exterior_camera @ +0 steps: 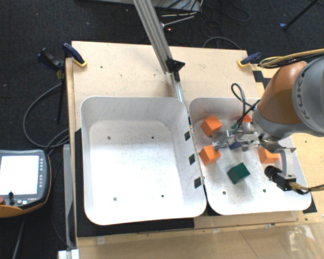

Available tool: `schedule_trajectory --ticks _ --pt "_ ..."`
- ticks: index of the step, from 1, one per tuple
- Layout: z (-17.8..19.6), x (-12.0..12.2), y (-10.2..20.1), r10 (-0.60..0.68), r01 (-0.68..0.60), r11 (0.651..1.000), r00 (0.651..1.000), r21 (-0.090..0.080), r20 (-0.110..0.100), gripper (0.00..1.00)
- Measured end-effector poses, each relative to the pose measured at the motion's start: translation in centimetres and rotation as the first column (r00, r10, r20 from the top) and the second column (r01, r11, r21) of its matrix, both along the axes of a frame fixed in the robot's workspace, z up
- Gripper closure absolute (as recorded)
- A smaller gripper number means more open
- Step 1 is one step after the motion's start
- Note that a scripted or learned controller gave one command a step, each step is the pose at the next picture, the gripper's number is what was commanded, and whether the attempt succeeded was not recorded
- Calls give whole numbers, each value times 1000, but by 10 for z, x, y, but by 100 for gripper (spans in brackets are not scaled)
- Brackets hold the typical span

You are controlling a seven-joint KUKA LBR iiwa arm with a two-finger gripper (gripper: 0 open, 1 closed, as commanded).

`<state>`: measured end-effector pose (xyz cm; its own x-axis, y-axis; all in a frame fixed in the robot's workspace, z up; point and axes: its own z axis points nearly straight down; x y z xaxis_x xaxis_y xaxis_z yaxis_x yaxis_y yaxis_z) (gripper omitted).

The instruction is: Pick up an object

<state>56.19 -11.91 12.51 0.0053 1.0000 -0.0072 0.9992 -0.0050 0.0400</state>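
ITEM: my gripper, low inside the right bin, approx. mid-bin. Metal parts small and blurred; I can't tell how wide it's set, and nothing is visibly clamped in it.

CANDIDATE OBJS (all ref. to my gripper):
- orange block A: just up-left, near.
- orange block B: just down-left, close to touching the tip, contact unclear.
- green block: just below, tilted on the bin floor, apart from the others.
- orange block C: to the right, partly under my wrist.
- orange scrap: above-right, against my arm; may be another block, can't confirm.

RISKS (my judgement):
- Tip sits between A and B, so closing here may catch air, or nudge one block aside w/o trapping it.
- B lies near the wall shared w/ the left bin; a push could jam it against that wall, making a clean grasp harder.
- Loose black cable near the wrist could snag or block the camera's sight of a grab.
- Blocks are small and smooth-looking; an off-centre pinch prob. squirts one out.

HIDDEN / UNCLEAR:
- My arm's orange band covers the bin's upper-right corner.
- Most of C covered.
- Black fitting lower-right, purpose unknown.
- The surface beyond the bins is bare-looking; edge clamps only.
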Motion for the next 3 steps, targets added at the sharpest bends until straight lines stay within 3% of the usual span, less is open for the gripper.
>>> schedule_trajectory --ticks 1,2,3 --pt "6 32 14 10 -10 1000 999 7 -37 0" --pt "74 88 111 16 -16 1000 999 10 -30 0" --pt "81 83 195 16 -15 1000 999 11 -38 0"
